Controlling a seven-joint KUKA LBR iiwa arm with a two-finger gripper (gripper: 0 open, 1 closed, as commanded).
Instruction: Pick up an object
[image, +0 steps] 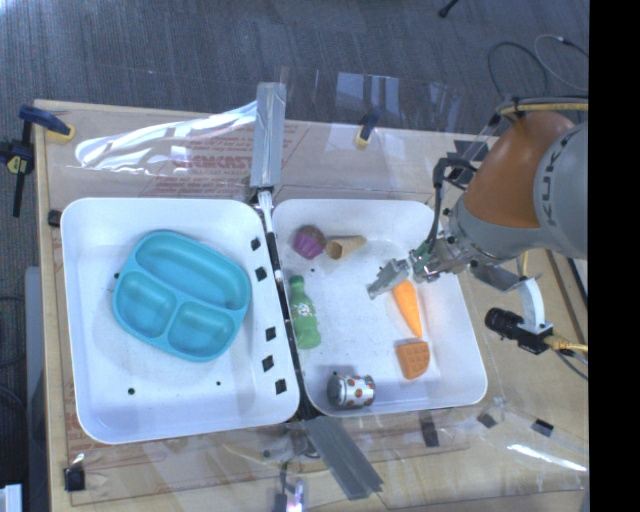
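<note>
My hand (388, 280) hangs low over the right bin (455, 385), near its right side, just above the top end of the orange carrot (408, 307). My fingers (380, 285) stand slightly apart with nothing between them; the carrot lies just beside them, ungripped. Below the carrot sits an orange waffle-like piece (413, 358). A green bottle (302, 313) lies along the bin's left wall, a purple ball (309, 241) and a tan cone (345, 245) rest near the top, and a small metal can (351, 390) lies at the bottom edge. The left bin (85, 330) carries a blue divided plate (182, 294). Both bins sit on the tabletop (540, 460).
</note>
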